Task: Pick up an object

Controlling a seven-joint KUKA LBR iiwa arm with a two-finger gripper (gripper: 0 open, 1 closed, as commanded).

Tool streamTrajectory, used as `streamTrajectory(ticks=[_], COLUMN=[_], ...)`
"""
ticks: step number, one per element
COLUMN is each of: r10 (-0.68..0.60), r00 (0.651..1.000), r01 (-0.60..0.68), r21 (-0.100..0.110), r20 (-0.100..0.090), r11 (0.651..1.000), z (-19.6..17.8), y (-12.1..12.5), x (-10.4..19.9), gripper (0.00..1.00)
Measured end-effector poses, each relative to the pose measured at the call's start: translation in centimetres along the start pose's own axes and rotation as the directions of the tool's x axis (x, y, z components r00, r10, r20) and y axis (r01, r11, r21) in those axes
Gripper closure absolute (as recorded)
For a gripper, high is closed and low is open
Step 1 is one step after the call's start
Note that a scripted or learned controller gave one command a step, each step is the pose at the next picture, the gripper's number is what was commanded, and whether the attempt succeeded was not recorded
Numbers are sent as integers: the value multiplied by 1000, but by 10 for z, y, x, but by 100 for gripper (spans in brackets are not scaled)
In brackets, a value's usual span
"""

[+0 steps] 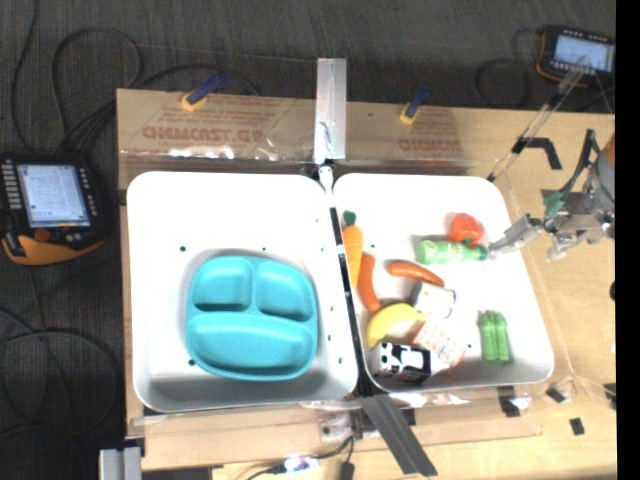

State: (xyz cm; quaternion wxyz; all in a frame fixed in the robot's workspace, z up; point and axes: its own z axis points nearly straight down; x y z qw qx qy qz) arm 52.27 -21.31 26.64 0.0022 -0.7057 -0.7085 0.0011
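- Several toy foods lie in the right bin (520,298): a carrot (352,240), a banana (394,322), a green bottle (448,252) touching a red-orange piece (464,228), and a green ridged piece (494,335).
- Gripper (500,245) hovers at that bin's right rim, near the bottle; finger spacing cannot be made out.
- Left bin (160,268) holds a blue divided tray (250,314).

A robotics lab or test cell — the bench (560,148) is a bare board with plastic sheeting clamped at its back edge, standing on dark carpet strewn with black cables. Two handheld control pendants lie beside it — one at left (47,208), one at the far right corner (578,54).
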Motion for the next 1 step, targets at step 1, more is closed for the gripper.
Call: streamTrajectory(ticks=[1], r10=[156], r00=[988], r01=[-156], r21=[2], r20=[-2], r11=[988], z=[38], y=[-3], x=[15], gripper=[0])
